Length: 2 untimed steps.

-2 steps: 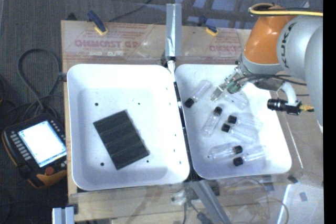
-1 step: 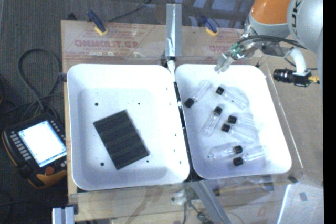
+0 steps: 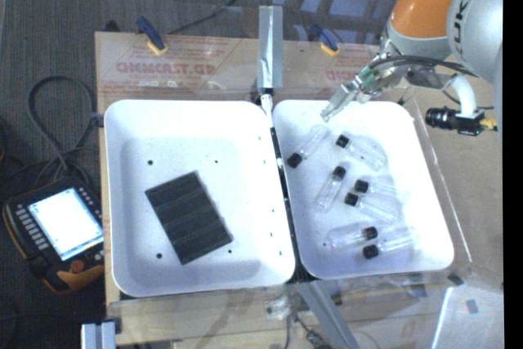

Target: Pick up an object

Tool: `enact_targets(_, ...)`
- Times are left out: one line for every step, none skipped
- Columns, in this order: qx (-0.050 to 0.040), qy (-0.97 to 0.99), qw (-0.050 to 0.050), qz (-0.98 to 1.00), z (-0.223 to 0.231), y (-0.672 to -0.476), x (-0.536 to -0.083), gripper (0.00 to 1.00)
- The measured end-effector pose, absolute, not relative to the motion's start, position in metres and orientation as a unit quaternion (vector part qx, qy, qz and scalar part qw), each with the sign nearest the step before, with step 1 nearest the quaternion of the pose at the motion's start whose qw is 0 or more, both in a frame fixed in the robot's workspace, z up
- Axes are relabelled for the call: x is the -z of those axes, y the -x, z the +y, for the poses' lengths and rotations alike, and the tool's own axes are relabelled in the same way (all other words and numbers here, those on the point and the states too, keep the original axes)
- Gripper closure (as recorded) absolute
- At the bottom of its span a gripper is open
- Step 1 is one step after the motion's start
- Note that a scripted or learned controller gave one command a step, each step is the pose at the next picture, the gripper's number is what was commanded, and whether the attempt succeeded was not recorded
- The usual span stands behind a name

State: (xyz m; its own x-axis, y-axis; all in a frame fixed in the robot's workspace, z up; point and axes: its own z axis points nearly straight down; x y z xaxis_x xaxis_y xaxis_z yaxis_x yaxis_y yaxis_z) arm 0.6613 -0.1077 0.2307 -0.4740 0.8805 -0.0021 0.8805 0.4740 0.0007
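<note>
— Nearest the camera, what lies in the bins?

— At the near edge of the right bin (image 3: 425, 176), two clear vials (image 3: 372, 239) with black caps lie side by side. The left bin (image 3: 122, 176) bears a dark ridged mat (image 3: 188, 217), flat and askew.

— And farther in?

— More capped vials, scattered through the middle of the right bin; one (image 3: 304, 149) lies near the divider, another (image 3: 359, 149) toward the back.

— Where is the gripper (image 3: 337, 105)?

— Over the right bin's far rim, slanting down to the left from the arm (image 3: 445, 4). Nothing shows between its fingers; whether they are apart or together, I cannot tell.

— Beyond that?

— Two blue clamps (image 3: 151, 32) on the board's far edge.
</note>
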Motion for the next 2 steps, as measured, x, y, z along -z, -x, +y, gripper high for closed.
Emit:
enact_targets(0.0006, -0.497, 0.000, 0.868, -0.158, -0.612, -0.180, 0.00)
enact_targets(0.0010, -0.477, 0.001, 0.879, -0.176, -0.648, -0.104, 0.00)
